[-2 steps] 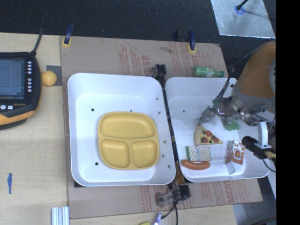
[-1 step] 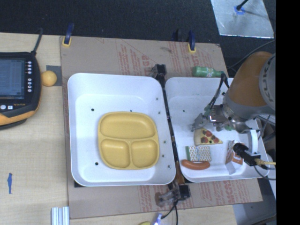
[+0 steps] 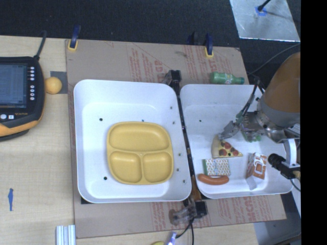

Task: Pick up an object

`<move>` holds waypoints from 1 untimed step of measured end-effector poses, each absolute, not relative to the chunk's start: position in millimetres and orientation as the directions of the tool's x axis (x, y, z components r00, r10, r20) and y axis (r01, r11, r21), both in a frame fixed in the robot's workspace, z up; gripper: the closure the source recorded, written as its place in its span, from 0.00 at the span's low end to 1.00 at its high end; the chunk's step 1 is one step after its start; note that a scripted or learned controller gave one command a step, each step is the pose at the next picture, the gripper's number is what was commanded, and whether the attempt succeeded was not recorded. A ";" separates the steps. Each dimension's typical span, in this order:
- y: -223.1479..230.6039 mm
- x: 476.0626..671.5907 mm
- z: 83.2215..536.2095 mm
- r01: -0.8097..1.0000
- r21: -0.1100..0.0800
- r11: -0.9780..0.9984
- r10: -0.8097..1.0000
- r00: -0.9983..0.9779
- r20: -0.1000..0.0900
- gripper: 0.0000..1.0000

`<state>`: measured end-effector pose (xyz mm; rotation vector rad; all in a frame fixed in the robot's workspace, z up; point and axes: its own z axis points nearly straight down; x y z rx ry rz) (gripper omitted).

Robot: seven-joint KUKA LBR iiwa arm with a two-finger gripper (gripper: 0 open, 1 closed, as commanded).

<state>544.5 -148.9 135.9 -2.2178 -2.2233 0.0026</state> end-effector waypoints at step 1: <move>-103.4 542.0 93.6 1.000 0.002 0.006 1.000 -0.006 -0.003 0.00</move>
